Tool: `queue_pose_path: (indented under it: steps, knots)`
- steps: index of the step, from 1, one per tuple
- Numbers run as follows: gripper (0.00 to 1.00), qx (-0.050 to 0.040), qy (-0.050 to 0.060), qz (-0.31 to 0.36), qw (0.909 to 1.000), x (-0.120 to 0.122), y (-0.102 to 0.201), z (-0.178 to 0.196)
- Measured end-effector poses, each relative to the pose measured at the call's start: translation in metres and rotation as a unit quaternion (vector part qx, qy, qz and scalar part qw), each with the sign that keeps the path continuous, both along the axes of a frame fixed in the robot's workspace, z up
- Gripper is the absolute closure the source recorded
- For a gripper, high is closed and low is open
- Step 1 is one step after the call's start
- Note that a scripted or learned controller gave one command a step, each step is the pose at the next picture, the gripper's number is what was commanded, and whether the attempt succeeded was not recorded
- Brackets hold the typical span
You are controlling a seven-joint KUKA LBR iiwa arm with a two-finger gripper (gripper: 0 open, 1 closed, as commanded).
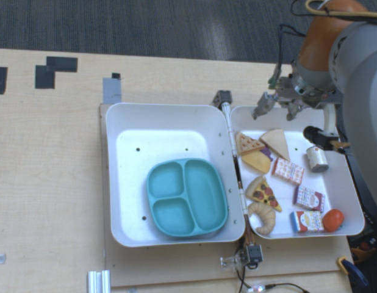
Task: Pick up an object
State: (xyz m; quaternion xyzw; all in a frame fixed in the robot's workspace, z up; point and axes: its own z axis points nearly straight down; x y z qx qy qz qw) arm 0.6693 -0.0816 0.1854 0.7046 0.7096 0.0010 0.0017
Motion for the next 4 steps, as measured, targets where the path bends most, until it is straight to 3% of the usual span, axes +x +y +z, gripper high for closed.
queue_pose_path:
  steps: [1,2,3,4]
  knots:
    - [0.0,-0.0013,-0.005,0.0,1.0,-0.001,-0.029,-0.095]
    - [0.0,-0.0017,-0.007,-0.002,1.0,-0.068,-0.024,-0.095]
    - [1.0,-0.0018,-0.011,0.001,0.9999,-0.065,-0.022,-0.082]
    - [0.0,-0.0018,-0.011,0.001,0.9999,-0.065,-0.022,-0.082]
